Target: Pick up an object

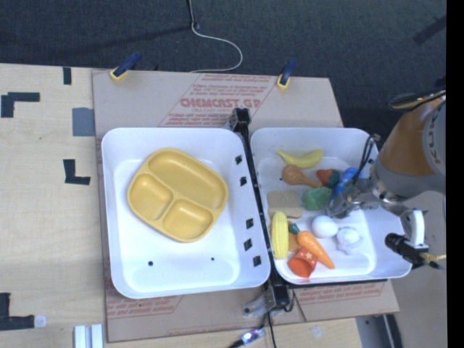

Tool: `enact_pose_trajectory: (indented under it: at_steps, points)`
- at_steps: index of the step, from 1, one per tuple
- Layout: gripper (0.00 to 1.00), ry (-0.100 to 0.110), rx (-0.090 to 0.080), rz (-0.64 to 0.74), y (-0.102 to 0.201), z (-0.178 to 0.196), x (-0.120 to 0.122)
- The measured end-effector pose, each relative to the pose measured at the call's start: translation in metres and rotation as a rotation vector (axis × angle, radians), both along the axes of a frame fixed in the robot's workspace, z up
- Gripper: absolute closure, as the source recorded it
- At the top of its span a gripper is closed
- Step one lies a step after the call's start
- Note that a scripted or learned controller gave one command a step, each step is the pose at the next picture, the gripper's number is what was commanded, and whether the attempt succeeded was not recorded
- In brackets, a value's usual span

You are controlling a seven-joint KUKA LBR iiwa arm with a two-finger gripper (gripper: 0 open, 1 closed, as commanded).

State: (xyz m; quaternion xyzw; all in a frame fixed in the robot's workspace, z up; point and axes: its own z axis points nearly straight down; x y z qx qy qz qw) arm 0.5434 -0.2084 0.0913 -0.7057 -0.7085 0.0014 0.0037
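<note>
- Red pepper-like piece (301, 266) at the near edge of the right bin (362, 270), touching the carrot (316, 249), which lies at a slant just above it.
- Corn cob (279, 234) stands lengthwise beside the right bin's left wall, next to the carrot.
- 2 white eggs: 1 egg (325, 227) mid-bin, a second pale egg (348, 238) just right of it.
- Hand (341, 207) is low in the right bin, over the pile, just above the eggs and beside the green item (315, 199); cannot tell how far open it is, nothing visibly held.
- Tan flat piece (284, 201) left of the green item.
- Grey arm with orange band (406, 151) comes in from the right over the bin's right rim.
- Farther back: brown pear-like piece (297, 175), small orange-red piece (325, 174), blue item (346, 177) close by the hand, banana (300, 157) near the far wall.
- Left bin (116, 267) holds a yellow 3-compartment plate (177, 193), tilted diagonally, well apart from the hand.
- Both bins sit on a cardboard sheet (210, 100) on the counter (43, 216); 2 clamps (125, 66) at the sheet's far edge.
</note>
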Motion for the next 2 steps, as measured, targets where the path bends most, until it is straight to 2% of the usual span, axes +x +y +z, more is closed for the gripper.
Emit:
enact_pose_trajectory:
  at_steps: [1,2]
  points:
    - [1.0,-0.006,-0.002,-0.002,0.004,0.042,0.006]
    - [1.0,-0.007,-0.003,-0.002,0.005,0.084,0.0]
